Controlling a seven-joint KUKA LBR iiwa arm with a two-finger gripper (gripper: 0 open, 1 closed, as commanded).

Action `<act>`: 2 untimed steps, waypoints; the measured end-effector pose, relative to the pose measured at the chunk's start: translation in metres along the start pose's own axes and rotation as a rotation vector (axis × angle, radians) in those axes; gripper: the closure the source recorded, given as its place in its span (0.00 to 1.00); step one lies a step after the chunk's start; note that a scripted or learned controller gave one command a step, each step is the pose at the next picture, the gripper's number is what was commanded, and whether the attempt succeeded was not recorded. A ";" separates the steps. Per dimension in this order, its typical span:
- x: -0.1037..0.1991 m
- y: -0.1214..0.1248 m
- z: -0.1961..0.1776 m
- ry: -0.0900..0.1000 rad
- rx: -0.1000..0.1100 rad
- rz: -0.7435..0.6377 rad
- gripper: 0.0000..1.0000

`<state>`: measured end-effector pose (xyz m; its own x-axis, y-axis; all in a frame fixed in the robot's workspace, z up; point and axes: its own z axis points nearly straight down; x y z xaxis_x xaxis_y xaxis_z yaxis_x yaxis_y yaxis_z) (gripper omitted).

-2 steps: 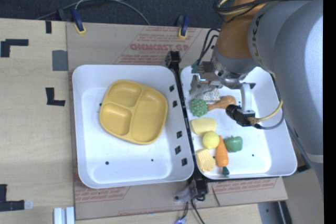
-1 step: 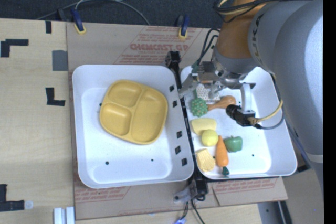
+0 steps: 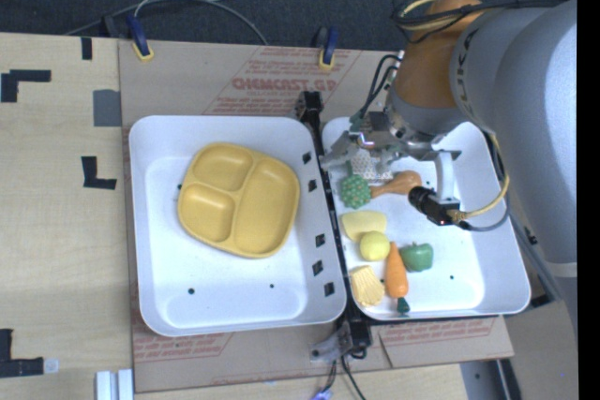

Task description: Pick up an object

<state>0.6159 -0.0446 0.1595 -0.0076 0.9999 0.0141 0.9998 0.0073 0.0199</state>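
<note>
Yellow divided plate: lies in the left bin, well apart from the gripper, on its far left.
Broccoli floret: toy-like, just below and left of the gripper, in the right bin; looks light and knobbly, probably easy to pinch across its crown.
Gripper: low over the upper left part of the right bin, beneath the orange band; whether the fingers stand wide or narrow cannot be told, and nothing is seen held between them.
Drumstick-shaped piece: tan, just below and right of the gripper, touching or nearly touching the broccoli; likely rigid plastic and smooth, so a hold across the thicker end seems safest.
Yellow pieces: a pale slice and a round lemon-like fruit, further below the gripper; rounded, may slip.
Carrot: lower again, slim and stiff; best taken across its width.
Green pepper: just right of the carrot.
Corn cob: lowest, near the bin's front left.
</note>
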 end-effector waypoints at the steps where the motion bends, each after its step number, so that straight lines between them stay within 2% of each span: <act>1: -0.017 -0.002 0.014 -0.013 0.021 0.005 0.00; 2: -0.018 -0.005 -0.025 -0.014 0.020 0.006 0.00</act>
<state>0.6106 -0.0633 0.1845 -0.0015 1.0000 -0.0001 1.0000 0.0015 -0.0002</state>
